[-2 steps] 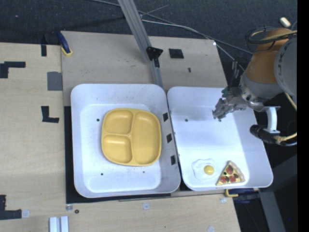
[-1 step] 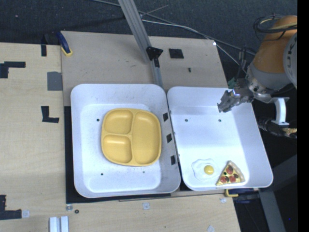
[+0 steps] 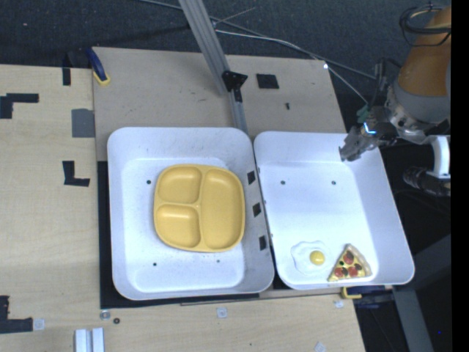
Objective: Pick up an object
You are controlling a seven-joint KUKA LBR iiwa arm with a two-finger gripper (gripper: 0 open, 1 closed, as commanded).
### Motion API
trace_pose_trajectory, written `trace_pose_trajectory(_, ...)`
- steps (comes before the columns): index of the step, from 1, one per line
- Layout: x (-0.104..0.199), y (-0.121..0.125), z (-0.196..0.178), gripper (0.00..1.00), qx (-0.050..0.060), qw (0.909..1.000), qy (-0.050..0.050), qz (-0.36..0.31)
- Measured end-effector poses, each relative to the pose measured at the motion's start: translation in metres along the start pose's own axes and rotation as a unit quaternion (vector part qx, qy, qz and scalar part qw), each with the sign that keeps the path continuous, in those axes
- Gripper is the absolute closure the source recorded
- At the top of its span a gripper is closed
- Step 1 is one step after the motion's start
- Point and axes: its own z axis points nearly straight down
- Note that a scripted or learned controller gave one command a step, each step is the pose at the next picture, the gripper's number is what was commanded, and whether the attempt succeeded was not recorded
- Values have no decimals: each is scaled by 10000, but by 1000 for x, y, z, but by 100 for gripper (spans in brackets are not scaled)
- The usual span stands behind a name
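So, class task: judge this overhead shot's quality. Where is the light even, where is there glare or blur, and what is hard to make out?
Camera view: light falls evenly on both bins, whose white floors look bright but not blown out; the plate, egg and pizza slice read clearly; the gripper at the right bin's far corner is dim and soft, so its jaws can't be judged.
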Motion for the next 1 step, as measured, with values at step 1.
trace_pose_trajectory(1,48,6,11,100,24,10000,5,-16)
